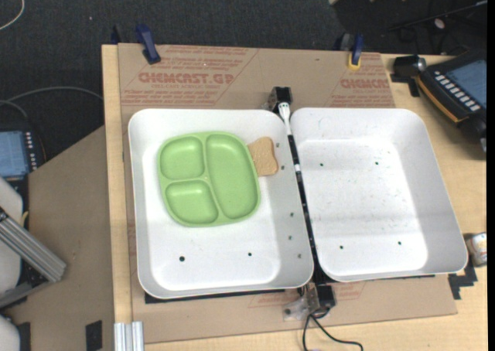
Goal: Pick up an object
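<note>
A green plate with three compartments lies in the upper left part of the left white bin. A tan, flat piece like a slice of bread lies against the plate's right rim, near the bin's right wall.
The right white bin sits beside the left one on a brown board. Blue and yellow clamps hold the board's far edge. A dark device with a screen rests at the far right. Cables run below the bins' front edge.
</note>
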`<act>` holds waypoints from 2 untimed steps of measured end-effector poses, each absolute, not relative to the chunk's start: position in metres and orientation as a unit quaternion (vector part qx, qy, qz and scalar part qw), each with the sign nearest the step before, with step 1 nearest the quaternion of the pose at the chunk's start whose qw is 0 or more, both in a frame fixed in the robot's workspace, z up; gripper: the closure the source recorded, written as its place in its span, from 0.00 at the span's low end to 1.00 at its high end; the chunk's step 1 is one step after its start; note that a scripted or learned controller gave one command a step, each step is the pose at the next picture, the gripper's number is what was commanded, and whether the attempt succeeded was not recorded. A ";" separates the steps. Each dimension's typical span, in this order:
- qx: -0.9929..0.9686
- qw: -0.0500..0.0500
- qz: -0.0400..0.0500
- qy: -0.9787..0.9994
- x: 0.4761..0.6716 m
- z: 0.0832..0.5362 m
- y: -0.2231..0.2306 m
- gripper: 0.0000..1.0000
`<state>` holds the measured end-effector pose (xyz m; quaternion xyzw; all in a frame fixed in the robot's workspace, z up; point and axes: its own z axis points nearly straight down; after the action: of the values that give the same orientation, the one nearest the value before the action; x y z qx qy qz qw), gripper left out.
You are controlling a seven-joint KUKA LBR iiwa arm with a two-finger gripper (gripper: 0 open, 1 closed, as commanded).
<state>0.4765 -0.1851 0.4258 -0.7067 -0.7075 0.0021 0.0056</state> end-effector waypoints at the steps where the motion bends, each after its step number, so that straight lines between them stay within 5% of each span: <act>1: -0.706 0.005 0.002 -0.708 0.479 0.335 -0.152 1.00; 2: -0.708 -0.010 -0.003 -0.706 0.507 0.471 -0.214 1.00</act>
<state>0.5065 -0.2145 0.4711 -0.7083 -0.7058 -0.0028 -0.0104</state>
